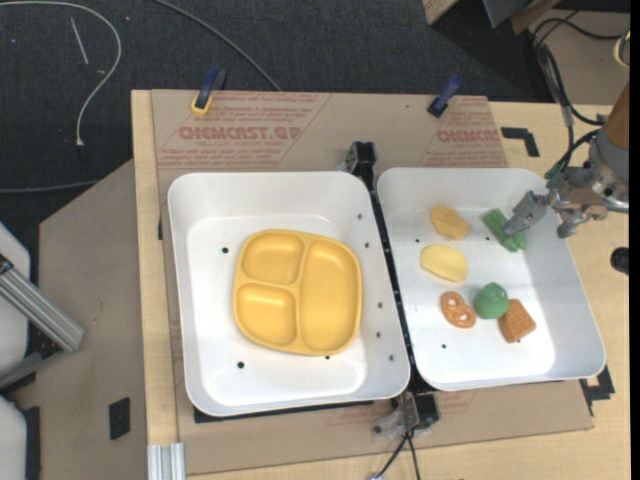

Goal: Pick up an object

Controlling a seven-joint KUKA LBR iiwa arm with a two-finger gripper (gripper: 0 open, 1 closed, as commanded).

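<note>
My gripper (547, 216) hangs over the far right part of the right bin (570, 353), its fingers spread open with nothing between them. One fingertip (520, 218) is right beside a small green block (500, 228); whether they touch I cannot tell. Further left lie a yellow wedge-like piece (450, 222) and a pale yellow oval (444, 263). Nearer the front sit an orange pretzel shape (458, 309), a green ball (491, 300) and an orange block (517, 322), close together.
The left bin (200, 218) holds a yellow divided plate (298, 291). Blue clamps (207, 90) (445, 95) grip the cardboard base at the back. Cables run along the far right near the arm.
</note>
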